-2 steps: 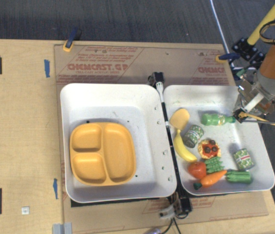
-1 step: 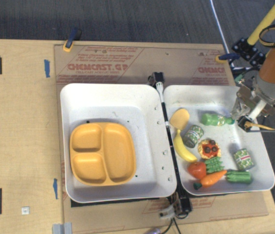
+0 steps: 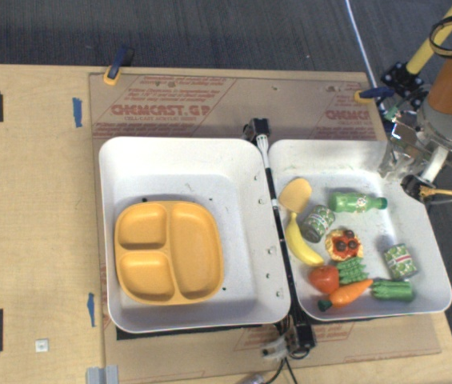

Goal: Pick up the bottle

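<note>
bottle (image 3: 357, 203) open above, can (image 3: 316, 222) beside

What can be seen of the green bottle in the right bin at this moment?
The bottle is green and looks like plastic, with a pale label around its middle and a narrower neck. It lies on its side on the floor of the right bin, near the far wall, its neck pointing toward the right of the view. Nothing appears to touch it: the can and yellow pear-like fruit sit close on its left, apart from it. The pincer hovers above the bin's far right corner, off the bottle.
</note>
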Robot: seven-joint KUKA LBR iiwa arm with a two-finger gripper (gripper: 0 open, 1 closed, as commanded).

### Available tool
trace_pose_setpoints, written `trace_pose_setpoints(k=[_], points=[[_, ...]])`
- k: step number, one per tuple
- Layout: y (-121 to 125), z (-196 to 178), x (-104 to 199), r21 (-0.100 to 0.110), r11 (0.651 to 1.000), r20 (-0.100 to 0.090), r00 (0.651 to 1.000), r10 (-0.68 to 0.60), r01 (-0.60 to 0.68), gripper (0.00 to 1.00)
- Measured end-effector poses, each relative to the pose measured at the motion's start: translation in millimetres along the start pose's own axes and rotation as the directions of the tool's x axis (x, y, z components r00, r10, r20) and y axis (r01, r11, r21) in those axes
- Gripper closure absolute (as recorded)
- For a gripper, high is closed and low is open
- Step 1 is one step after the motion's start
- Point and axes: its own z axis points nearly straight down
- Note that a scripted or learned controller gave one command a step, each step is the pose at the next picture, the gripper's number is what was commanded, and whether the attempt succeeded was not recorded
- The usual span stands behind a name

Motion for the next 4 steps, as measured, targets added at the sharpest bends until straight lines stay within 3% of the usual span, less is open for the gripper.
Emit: trace_pose_setpoints(k=[1, 2, 3, 4], points=[[-1, 0, 5, 0.005, 1.000, -0.008, 1.000, -0.003, 0.003, 0.00], [-78, -4, 10, 0.007, 0.972, 0.001, 0.972, 0.234, -0.234, 0.00], [-77, -14, 10, 0.006, 0.972, 0.001, 0.972, 0.235, -0.235, 1.00], [-78, -14, 10, 0.006, 0.972, 0.001, 0.972, 0.236, -0.236, 0.00]])
